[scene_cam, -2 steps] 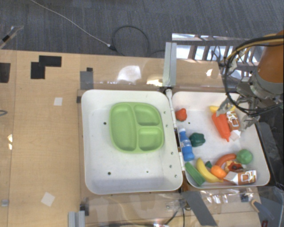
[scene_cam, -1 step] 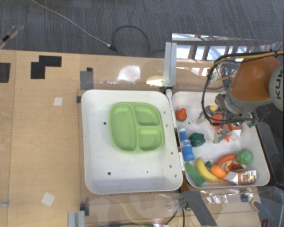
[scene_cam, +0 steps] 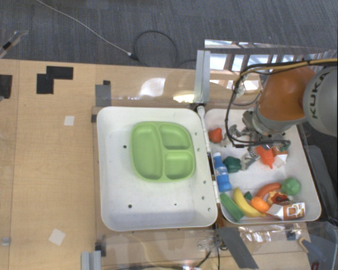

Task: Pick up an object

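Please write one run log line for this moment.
arm: over right bin | gripper: low among toys | nearest: orange toy | green plate: left bin | pick: not confirmed

We read this as a robotics lab test cell, not a home. A pale wooden bench (scene_cam: 47,174) carries two shallow white plastic bins (scene_cam: 113,211) fixed side by side with grey metal brackets (scene_cam: 103,95). Black square markers (scene_cam: 53,78) are stuck on the benchtop, a thin cable (scene_cam: 95,31) trails over grey carpet (scene_cam: 105,16), and a grey industrial arm with an orange band (scene_cam: 288,95) reaches in. Toy plastic food (scene_cam: 248,203) fills one bin.
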